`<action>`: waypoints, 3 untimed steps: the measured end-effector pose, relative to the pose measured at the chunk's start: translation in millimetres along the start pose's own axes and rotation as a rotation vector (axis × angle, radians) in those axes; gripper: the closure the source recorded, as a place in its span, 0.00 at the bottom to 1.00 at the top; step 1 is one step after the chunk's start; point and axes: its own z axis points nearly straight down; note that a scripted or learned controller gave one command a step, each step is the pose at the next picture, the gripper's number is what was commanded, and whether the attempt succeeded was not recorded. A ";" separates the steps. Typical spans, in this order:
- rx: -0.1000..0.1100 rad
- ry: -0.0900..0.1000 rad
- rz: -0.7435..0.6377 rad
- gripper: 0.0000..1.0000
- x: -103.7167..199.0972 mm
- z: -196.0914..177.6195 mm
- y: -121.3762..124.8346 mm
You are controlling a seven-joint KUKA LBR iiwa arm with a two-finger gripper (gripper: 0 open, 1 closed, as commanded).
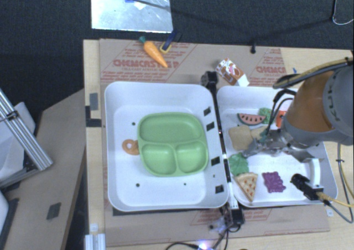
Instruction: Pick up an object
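Tray in L bin, toy foods in R bin, end effector grip maybe unclear.

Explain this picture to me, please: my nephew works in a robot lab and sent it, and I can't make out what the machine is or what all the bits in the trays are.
One camera fixed above a bench looks down at a slant. The grey and orange shape on the right is a robot arm; its gripper reaches into the right white bin. That bin holds toy food: a watermelon slice, a tan piece, a green piece, a pizza slice and purple grapes. The left white bin holds a green divided plate and a small orange ring. Behind the bins lie a toy carrot and a small packet. I cannot tell whether the gripper holds anything.
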 end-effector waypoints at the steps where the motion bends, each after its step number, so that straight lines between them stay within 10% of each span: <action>1: -0.004 -0.001 0.001 1.00 -0.5 -11.9 0.9; 3: -0.008 -0.002 -0.004 1.00 11.1 -119.8 -4.5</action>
